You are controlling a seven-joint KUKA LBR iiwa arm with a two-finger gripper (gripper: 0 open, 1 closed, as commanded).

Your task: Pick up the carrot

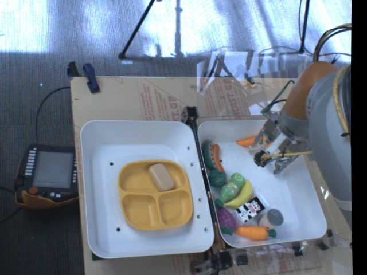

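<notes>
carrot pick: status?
Done: the arm has reached into the right bin, with the hand over the far side. In hand: nothing visibly gripped; an orange piece lies beside the hand, possibly a second carrot, too small to confirm. Left: the carrot lies on the bin floor at the near edge, so grasp and lift remain.

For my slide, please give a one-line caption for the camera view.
Robot gripper hovers over the right bin, beside an orange piece; a carrot lies at the front.
</notes>
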